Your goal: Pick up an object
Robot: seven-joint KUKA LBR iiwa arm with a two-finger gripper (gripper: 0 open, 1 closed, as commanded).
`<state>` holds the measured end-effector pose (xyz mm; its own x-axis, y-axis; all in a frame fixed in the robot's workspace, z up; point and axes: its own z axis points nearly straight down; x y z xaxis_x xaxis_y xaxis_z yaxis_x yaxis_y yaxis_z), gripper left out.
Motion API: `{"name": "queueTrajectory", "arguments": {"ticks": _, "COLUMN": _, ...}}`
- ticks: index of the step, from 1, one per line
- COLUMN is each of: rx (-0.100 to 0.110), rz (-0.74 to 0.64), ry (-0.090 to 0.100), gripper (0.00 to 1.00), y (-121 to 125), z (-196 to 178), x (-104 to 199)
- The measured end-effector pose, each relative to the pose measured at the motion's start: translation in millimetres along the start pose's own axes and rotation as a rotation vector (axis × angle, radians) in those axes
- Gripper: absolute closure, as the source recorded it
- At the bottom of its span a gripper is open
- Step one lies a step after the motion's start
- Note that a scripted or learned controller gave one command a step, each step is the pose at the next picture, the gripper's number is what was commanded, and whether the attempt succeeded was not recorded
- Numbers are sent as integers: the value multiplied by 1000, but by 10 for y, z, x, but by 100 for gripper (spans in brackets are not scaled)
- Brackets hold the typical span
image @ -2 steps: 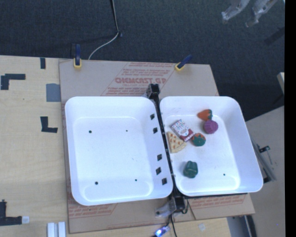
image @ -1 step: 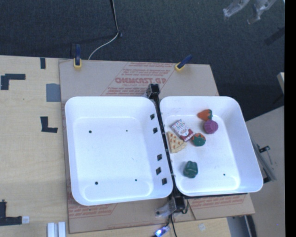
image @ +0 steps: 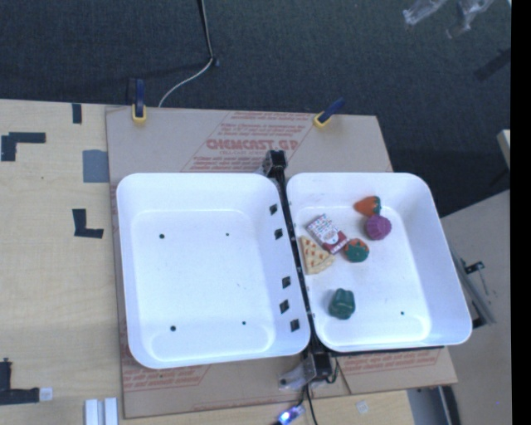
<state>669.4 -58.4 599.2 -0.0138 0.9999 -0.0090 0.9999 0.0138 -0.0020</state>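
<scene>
Lying across the pale wooden bench (image: 50, 274), a brown cardboard sheet (image: 241, 141) with red print carries two shallow white bins side by side in the middle of the frame. The left bin (image: 199, 332) shows four small dark dots on its floor. The right bin (image: 415, 282) holds all six loose objects, and they are gathered in its upper-left half.

Largest of them, a tan pizza-slice toy (image: 315, 257) lies close to the bin's left wall. A red-and-white packet (image: 326, 232) sits just above it, touching or overlapping its upper edge. A dark green toy pepper (image: 341, 304) rests alone lower down, apart from the others. A purple round toy (image: 377, 226) sits just below an orange-red toy (image: 367, 205), and the two are touching or nearly so. A small green-and-red toy (image: 357, 250) lies just beside the packet's right end.

Two blue-and-yellow clamps (image: 138, 106) grip the cardboard's top edge, one at each upper corner.

Far in the upper right corner, over the dark floor and well apart from both bins, pale blurred shapes appear to be the gripper (image: 444, 12). How far open it stands cannot be told, and nothing is seen in its hold.
</scene>
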Motion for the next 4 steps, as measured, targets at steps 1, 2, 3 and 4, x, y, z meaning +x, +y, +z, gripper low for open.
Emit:
{"name": "queueTrajectory", "arguments": {"ticks": 1, "rx": -1, "rz": -2, "ry": -1, "gripper": 100, "y": 3, "z": -101, "x": 9}}
{"name": "queueTrajectory", "arguments": {"ticks": 2, "rx": -1, "rz": -3, "ry": -2, "gripper": 100, "y": 6, "z": -200, "x": 18}}
{"name": "queueTrajectory", "arguments": {"ticks": 3, "rx": -1, "rz": -5, "ry": -3, "gripper": 100, "y": 10, "z": -298, "x": 28}}
{"name": "queueTrajectory", "arguments": {"ticks": 4, "rx": -9, "rz": -8, "ry": -4, "gripper": 100, "y": 19, "z": -397, "x": 38}}
